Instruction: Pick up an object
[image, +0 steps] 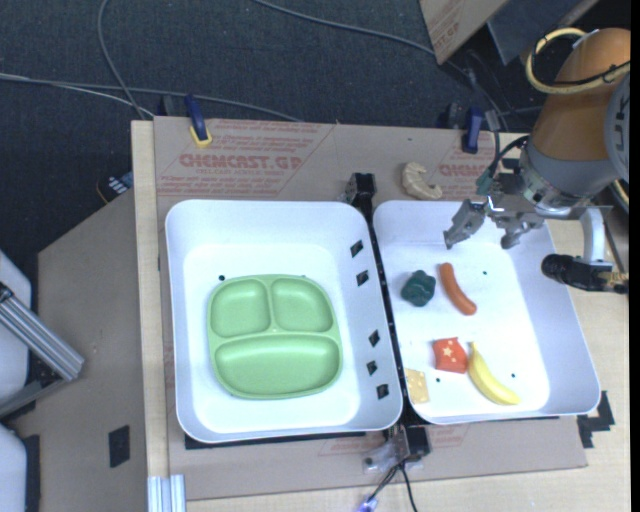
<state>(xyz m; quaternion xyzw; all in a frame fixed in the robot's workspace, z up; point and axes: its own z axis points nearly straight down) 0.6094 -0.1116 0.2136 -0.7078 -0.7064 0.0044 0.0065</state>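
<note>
- Sausage (458, 288) is the nearest pickable thing to the hand (492, 229): it lies in the right bin (560, 330), just below and a little left of the fingertips, slanting down toward the banana.
- Hand hangs over the upper part of the right bin, fingers spread apart and nothing between them, so it is released and not touching any item.
- Sausage looks like a small toy: probably light, fairly stiff, with a smooth rounded skin that could roll or slip out sideways. A grip across its narrow middle, fingers set square to its long axis, seems the safest.
- Green lump (419, 289) sits just beside the sausage on its left, near but apart. It looks knobbly and compact, likely light; its closeness leaves little room for a finger on that side.
- Red piece (450, 355) lies lower in the same bin, with the banana (492, 378) touching or almost touching its right side. The banana is curved and glossy, probably hard plastic, best taken across its middle.
- Small tan piece (417, 385) rests near the bin's lower left corner, tight to the wall and awkward to reach.
- Left bin (190, 300) holds a green divided tray (274, 335), flat and wide, a poor fit for a two-finger grip.
- Beige object (421, 180) lies on the surface above the right bin, outside both bins.
- Judging by this, the pick has not begun; the hand needs to shift left and descend.
</note>
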